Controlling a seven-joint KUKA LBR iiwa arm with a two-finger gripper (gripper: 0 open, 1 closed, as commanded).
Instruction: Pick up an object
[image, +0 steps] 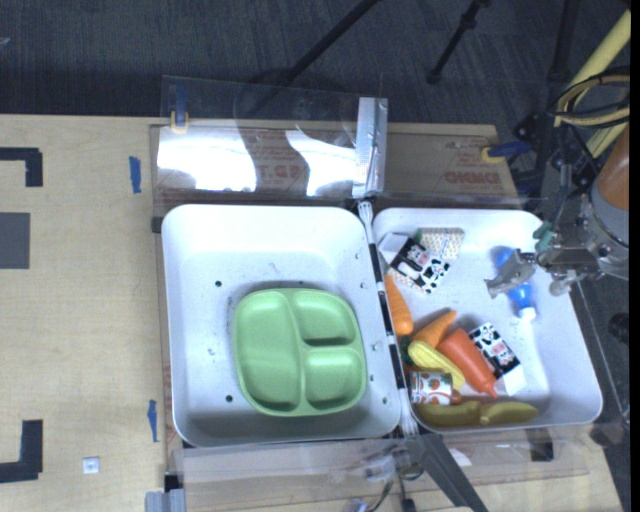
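- While your gripper (522, 272) hangs at centre right over the right bin (580, 350), I cannot tell its state.
- Blue-and-white bottle (520, 300) lies just beneath it.
- Risk: crowded carrots (468, 358) and cow-print cartons (418, 266) at lower centre invite glancing, failed grasps.

A light wooden bench (80, 330) holds two white bins side by side. The left bin (190, 250) and the right bin (570, 370) touch in the middle.
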